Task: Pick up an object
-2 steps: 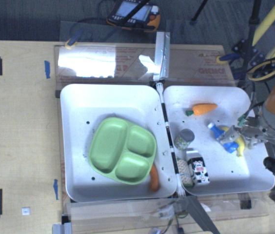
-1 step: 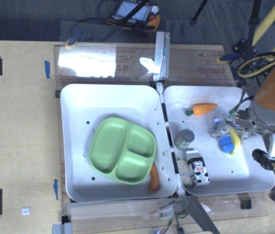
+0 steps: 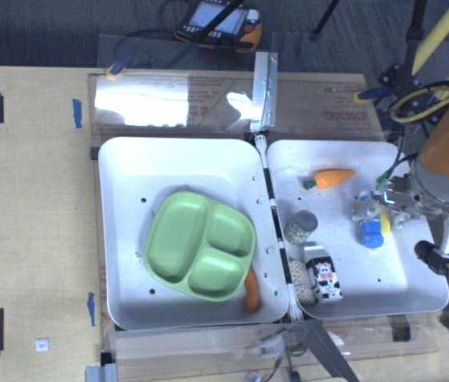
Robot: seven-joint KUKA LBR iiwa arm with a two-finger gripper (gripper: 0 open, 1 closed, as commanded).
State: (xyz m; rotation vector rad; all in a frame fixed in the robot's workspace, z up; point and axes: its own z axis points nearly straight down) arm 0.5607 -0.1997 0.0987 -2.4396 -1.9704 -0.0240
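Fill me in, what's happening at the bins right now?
The grey arm's claw is down in the right-hand white bin, right over a small blue and yellow toy. A grip can't be confirmed from this view. Nearby in that bin lie an orange toy carrot, a small round tin and a black and white box. The left-hand bin holds a green divided plate.

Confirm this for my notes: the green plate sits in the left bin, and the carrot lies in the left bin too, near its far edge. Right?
Not quite. The camera view shows the green plate in the left bin, but the carrot lies in the right bin, near its far edge.
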